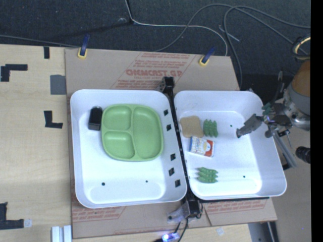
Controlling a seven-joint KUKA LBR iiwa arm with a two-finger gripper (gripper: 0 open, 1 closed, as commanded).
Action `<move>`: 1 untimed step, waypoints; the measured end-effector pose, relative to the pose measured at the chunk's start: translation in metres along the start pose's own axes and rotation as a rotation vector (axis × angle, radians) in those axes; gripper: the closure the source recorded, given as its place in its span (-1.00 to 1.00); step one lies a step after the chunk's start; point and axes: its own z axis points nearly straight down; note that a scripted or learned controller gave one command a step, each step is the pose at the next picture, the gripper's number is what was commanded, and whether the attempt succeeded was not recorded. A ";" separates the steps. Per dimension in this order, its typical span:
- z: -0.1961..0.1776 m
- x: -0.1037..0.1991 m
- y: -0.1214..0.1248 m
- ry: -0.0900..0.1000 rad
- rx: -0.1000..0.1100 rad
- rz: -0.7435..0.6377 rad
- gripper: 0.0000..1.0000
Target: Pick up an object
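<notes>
Since you cannot tell the gripper's [246,128] grip, move left and down onto the small green ridged toy [210,128].

In the right bin [252,185], near its left wall, you have a tan pad [190,126], a green toy [210,128] just beside it, a red-and-white packet [202,146] below, and a green pod [207,175] toward the front edge.

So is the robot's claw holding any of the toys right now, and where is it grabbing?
No, nothing is held. The gripper hangs over the right bin, apart from the green pieces, the tan block and the small packet.
</notes>
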 end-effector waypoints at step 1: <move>-0.005 0.000 0.002 -0.003 -0.010 -0.003 -1.00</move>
